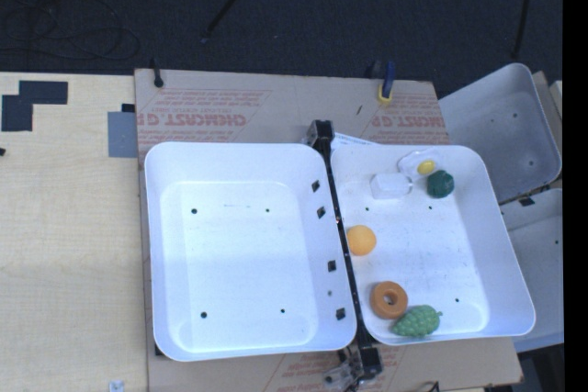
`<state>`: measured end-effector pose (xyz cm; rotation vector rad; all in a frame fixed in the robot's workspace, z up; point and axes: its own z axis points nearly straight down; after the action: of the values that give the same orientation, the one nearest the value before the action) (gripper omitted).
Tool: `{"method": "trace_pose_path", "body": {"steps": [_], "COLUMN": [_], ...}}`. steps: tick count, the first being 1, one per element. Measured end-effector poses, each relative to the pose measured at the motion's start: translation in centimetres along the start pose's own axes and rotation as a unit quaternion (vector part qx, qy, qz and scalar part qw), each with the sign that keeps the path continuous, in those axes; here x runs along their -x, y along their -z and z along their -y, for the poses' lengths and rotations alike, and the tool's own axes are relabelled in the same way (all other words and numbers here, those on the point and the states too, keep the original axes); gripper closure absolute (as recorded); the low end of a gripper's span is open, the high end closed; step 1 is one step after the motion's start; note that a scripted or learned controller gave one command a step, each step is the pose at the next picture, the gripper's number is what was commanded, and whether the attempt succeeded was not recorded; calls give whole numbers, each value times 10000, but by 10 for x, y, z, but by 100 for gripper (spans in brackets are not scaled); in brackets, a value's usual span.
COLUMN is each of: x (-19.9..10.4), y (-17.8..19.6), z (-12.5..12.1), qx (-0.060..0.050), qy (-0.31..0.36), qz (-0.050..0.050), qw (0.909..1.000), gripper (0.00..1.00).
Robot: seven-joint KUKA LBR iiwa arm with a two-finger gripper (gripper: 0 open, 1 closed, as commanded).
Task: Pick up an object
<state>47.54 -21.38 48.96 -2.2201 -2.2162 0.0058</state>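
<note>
The hand and arm cannot be made out, so its state cannot be told, and nothing looks lifted: by that reading the pick has not begun and all of it is left.

Going near to far in the right bin: a green bunch of grapes lies against the near rim, close to the near left corner. Just beyond it, touching or nearly so, a brown ring lies flat. Farther in, an orange ball sits beside the bin's left wall, well apart from the ring. Toward the far edge a white block rests pale on the pale floor and is hard to read. To its right a dark green ball sits near the far right corner, and a small yellow piece lies just beyond it, touching or just beside it, inside what looks like a clear wrapper, though that is too faint to be sure.

The left bin lies alongside, the two joined by a black divider. Both rest on a cardboard sheet on the worktop.

Any of the six could serve as the object; the orange ball stands most alone, so I judge it the easiest reach, while the grapes and ring crowd each other
</note>
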Motion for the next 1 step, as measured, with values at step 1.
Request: {"method": "trace_pose_path", "body": {"steps": [1], "x": [-38], "y": [51], "z": [-61], "qx": [47], "qy": [35], "qz": [14], "qw": [10000], "gripper": [0]}}
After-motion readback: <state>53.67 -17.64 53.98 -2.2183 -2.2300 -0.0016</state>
